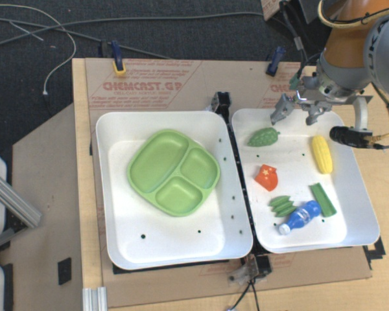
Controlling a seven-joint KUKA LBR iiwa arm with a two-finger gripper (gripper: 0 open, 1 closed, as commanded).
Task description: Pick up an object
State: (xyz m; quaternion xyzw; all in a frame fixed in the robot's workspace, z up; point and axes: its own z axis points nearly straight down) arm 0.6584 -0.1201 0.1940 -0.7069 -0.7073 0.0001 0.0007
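Green leafy toy (264,137) lies just below-left of the gripper (297,114), whose fingers spread wide, holding nothing.

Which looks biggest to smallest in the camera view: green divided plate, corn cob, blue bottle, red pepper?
1. green divided plate, by far.
2. corn cob and blue bottle: they look alike in length, so I won't rank them.
3. red pepper, smallest.

looks like a robotics lab, cardboard-covered worktop (181,76) held by blue clamps (118,57), loose cables (45,31) on dark carpet, two white bins (110,128) of toy food, grey and orange arm (356,24) far right
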